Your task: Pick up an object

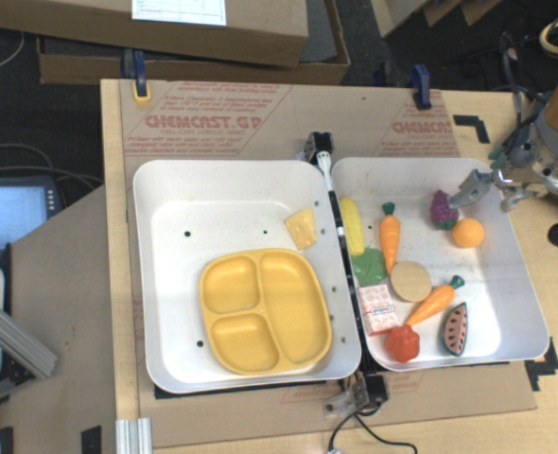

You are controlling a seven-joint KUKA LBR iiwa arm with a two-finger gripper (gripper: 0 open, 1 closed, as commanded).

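My gripper (488, 194) hangs over the right bin's (515, 291) far right rim, open with nothing between its fingers. Just left of it and a little nearer lie a purple bunch of grapes (444, 209) and a small orange (467, 233). Deeper in that bin sit a yellow corn cob (352, 225), an upright carrot (390, 236), a green piece (367, 268), a tan disc (411, 280), a second carrot (432, 303), a pink-and-white packet (376, 308), a red fruit (402, 343) and a watermelon slice (455, 329).
The left bin (165, 253) holds a yellow divided plate (265, 308) and a pale cheese wedge (302, 228) near its far right corner. A black clamp (319, 146) sits at the far end of the seam between the bins. Cardboard boxes (165, 17) stand behind the bench.
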